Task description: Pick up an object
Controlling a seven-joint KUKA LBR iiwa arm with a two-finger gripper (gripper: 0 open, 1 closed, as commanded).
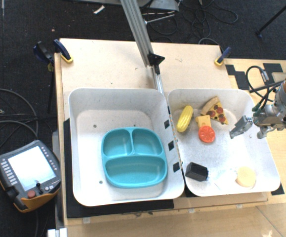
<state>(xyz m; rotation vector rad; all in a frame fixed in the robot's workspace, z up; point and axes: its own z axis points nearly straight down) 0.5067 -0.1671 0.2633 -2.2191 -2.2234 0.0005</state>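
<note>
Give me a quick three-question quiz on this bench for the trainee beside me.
1. True or false: the teal divided plate lies in the left bin.
2. Which item sits nearest the right bin's front-left corner: A) the corn cob, B) the black block, C) the pizza slice?
3. Fill in: the pincer hovers over the ___ bin.

Key: 1 true; 2 B; 3 right.

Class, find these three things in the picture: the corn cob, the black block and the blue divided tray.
corn cob (184, 118), camera view, middle of the cob
black block (196, 171), camera view, its top face
blue divided tray (133, 174), camera view, floor of its large compartment
</note>
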